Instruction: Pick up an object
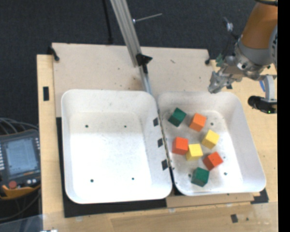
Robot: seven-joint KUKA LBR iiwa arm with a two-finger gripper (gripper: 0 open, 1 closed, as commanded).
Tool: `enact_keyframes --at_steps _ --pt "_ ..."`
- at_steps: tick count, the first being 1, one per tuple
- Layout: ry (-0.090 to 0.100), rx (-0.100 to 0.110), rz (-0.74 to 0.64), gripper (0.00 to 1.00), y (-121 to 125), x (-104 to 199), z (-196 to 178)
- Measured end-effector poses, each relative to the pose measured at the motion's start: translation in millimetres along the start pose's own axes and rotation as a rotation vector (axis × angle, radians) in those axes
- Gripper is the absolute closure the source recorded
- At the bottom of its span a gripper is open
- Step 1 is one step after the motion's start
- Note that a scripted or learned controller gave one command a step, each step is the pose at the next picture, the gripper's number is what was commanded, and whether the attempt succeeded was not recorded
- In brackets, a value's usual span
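arm: grey with orange band, reaches in from right; wrist sits over the top right corner of the right bin (251, 151)
tool (216, 87): hangs at the far rim of the right bin, near its top middle; tips low by the rim; cannot tell how far open it is; nothing seen in it; apart from all blocks
right bin: white, shallow; holds seven blocks, all loose on its floor
green block (177, 116): top left of the group; nearest the divide between bins
orange block (197, 122): just right of green block; closest block to the tool
yellow block (210, 139): right side of group, below orange block
red-orange block (180, 145): left middle; touching or just beside the second yellow block (195, 152)
red block (213, 160): lower right of second yellow block; just beside it
dark green block (200, 176): lowest in the group; near the front wall; just below red block
left bin (111, 100): white, shallow; touches right bin along the middle; speckled floor with small dark dots
counter (96, 62): pale wood board under both bins
rail (125, 23): metal bar slanting from top to the joint between bins
pendant (17, 161): grey screen unit at far left, off the counter; cables beside it
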State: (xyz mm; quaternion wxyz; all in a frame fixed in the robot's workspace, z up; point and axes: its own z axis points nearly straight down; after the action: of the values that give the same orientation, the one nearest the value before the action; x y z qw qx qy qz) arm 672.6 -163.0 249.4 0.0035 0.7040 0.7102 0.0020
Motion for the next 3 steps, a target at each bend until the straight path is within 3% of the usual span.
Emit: enact_keyframes --at_steps 1,3 --pt "0.000 0.000 0.002 1.00 1.4 -1.7 -43.4" --pt "0.002 0.009 0.004 1.00 -31.3 84.2 -14.2"
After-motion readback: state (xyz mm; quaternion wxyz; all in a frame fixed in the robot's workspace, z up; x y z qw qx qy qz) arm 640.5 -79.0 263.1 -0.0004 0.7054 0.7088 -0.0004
